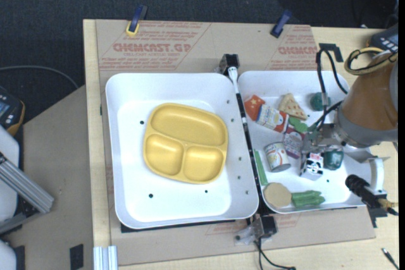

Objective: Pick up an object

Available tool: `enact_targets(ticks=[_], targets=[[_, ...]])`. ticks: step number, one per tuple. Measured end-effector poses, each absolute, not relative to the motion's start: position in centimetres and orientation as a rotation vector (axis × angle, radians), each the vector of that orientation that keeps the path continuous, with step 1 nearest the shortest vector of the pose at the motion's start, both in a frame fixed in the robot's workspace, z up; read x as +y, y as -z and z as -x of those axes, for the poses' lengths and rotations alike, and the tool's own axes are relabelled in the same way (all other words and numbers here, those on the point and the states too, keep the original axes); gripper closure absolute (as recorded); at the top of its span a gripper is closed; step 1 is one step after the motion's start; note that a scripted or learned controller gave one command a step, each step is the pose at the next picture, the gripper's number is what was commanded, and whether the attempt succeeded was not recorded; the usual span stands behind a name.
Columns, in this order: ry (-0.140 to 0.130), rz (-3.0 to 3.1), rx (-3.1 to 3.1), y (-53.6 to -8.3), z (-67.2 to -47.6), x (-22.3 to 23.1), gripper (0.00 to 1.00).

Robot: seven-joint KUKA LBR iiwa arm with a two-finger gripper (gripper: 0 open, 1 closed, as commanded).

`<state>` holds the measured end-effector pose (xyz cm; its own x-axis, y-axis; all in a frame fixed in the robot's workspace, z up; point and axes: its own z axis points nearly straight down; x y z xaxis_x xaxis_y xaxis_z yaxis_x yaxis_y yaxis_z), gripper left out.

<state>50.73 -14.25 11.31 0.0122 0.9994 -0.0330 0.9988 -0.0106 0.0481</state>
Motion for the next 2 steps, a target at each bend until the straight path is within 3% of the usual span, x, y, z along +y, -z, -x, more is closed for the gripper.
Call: enact_targets(ticks=[2], targets=[[-0.006, -2.214, 2.218, -21.8, -51.2, -13.6, 1.0]])
